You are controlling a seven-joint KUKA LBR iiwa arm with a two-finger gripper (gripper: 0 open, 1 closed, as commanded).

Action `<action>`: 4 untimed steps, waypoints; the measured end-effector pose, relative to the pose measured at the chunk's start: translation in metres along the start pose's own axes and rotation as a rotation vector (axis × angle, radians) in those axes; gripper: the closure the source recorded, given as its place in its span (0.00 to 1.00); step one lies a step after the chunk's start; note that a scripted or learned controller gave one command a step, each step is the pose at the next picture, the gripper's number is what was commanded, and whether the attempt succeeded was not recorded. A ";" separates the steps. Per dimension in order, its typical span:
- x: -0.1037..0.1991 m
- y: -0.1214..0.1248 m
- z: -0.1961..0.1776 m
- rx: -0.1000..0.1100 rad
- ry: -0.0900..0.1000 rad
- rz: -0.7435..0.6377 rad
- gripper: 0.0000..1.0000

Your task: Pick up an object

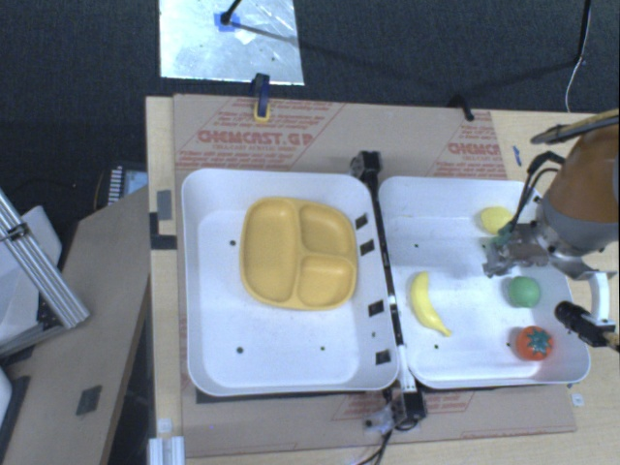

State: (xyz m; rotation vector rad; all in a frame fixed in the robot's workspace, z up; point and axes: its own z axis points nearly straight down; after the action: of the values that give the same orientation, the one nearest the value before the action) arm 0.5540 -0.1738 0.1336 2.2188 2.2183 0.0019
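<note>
The right bin holds a yellow banana, a yellow lemon, a green ball and a red tomato-like fruit. My gripper hangs low over the right bin, between the lemon and the green ball, just above and left of the ball. The arm's wrist covers the fingertips, so their state is hidden. Nothing shows between them.
The left bin carries a yellow divided plate. A black divider clip strip runs between the bins. The arm's grey and orange body covers the right bin's far right corner.
</note>
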 end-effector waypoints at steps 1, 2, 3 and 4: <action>-0.009 0.008 -0.058 -0.004 -0.001 -0.004 1.00; -0.009 0.010 -0.101 -0.003 0.000 -0.005 1.00; 0.046 0.023 -0.104 0.000 0.004 -0.010 1.00; 0.097 0.021 -0.093 0.002 0.004 -0.010 1.00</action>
State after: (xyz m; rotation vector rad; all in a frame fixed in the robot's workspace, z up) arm 0.5742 -0.0770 0.2266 2.2104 2.2325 0.0040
